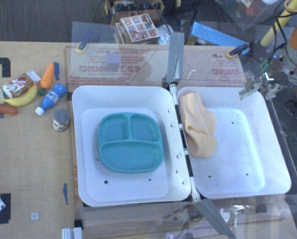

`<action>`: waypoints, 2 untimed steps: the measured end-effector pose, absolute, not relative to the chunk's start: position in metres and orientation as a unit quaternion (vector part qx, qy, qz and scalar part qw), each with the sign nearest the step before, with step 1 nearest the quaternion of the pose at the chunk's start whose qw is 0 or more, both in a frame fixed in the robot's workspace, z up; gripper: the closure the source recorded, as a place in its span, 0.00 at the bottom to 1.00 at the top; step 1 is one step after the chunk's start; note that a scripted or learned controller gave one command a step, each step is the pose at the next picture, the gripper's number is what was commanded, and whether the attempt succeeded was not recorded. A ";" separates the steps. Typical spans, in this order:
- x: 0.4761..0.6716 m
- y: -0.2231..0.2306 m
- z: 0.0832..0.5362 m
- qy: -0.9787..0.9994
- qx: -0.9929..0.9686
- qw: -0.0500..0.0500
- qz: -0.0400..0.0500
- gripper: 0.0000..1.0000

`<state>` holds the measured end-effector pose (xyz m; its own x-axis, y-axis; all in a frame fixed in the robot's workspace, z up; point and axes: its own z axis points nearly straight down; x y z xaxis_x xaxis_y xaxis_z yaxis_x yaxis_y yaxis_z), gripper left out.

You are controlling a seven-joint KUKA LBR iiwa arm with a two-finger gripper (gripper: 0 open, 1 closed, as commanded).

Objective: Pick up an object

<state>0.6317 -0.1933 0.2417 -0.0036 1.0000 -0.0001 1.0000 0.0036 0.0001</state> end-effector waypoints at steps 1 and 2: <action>0.565 -0.135 0.161 0.750 0.661 0.000 0.000 0.00; 0.559 -0.119 0.093 0.774 0.633 0.006 0.004 0.00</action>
